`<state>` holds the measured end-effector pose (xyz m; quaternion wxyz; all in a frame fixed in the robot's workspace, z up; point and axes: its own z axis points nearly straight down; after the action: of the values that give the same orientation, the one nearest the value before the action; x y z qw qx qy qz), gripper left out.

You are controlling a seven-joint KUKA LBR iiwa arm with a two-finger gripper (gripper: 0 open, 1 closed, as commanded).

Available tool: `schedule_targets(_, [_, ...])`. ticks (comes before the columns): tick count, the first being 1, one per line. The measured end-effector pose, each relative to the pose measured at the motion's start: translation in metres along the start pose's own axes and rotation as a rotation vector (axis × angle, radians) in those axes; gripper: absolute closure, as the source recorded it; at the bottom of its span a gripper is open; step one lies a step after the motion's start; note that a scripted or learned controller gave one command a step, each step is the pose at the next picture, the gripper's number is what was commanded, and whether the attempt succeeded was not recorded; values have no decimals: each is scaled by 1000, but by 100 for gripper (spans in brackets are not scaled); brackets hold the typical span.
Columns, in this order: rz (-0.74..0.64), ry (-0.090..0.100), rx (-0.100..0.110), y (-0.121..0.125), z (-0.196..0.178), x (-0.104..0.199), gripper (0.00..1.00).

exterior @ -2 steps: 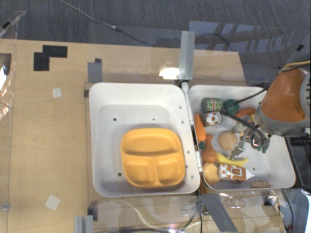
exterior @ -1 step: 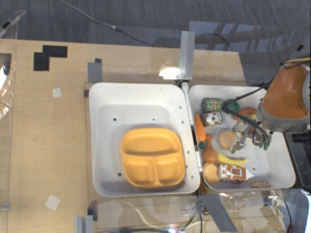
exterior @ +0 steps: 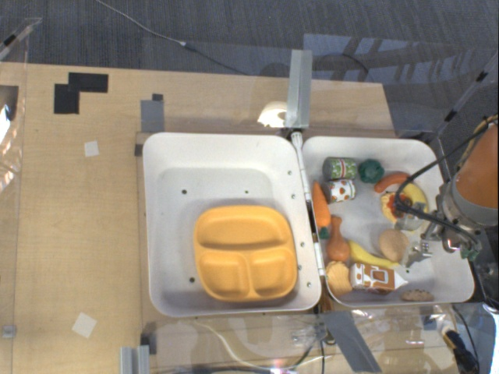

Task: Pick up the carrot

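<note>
The gripper (exterior: 417,244) hung low near the right bin's (exterior: 444,291) right edge; whether its jaws were apart could not be told. The carrot (exterior: 320,204), slim and orange, lay along that bin's left wall. The can (exterior: 340,168) label was unreadable

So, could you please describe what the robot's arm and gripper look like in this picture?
The arm enters from the right: an orange, rounded band sits above a grey wrist section. Below it, the gripper is a cluster of metallic grey and black parts. Thin black cables run across to it, with more dark cables trailing beside the arm.
</note>
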<state>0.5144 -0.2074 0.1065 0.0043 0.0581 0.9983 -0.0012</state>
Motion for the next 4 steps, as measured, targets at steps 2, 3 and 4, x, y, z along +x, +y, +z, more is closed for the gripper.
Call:
schedule_targets(2, [-917,-2,-2,0,-76,11,100])
schedule_targets(3, [-1361,-1,-5,2,-52,3,100])
schedule_targets(4, [-1693,-4,2,-2,-138,24,100])
